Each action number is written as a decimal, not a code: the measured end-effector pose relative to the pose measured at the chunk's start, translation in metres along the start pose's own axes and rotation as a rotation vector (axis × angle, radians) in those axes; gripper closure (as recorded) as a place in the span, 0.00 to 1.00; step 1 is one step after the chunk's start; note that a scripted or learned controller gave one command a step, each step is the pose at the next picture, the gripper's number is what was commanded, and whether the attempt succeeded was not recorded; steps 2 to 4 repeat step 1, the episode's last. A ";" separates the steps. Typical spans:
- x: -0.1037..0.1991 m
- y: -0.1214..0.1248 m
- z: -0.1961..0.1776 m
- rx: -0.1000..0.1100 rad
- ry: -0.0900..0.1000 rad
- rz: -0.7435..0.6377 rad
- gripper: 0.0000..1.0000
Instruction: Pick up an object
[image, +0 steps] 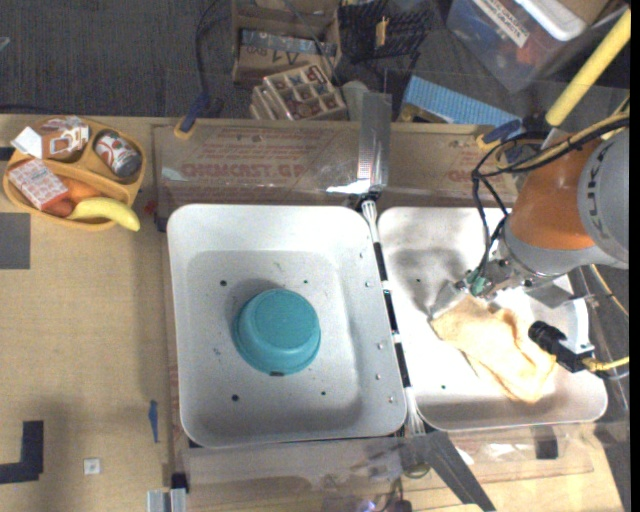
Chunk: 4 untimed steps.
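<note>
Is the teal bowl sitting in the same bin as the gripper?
No, the teal bowl lies in the left bin, while the gripper is over the tan cloth in the right bin.

Teal bowl (278, 330) in left bin (190, 250), tool (478, 288) touching yellow cloth (497, 345)

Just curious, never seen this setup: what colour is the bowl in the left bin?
Teal, a blue-green; the bowl shows in the camera view.
</note>
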<state>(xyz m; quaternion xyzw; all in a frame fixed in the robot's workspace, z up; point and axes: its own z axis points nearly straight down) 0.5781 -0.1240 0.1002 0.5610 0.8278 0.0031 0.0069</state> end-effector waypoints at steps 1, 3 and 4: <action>-0.002 0.000 -0.010 -0.003 -0.003 0.002 1.00; -0.002 0.000 -0.010 -0.003 -0.003 0.002 1.00; -0.002 0.000 -0.010 -0.003 -0.003 0.002 1.00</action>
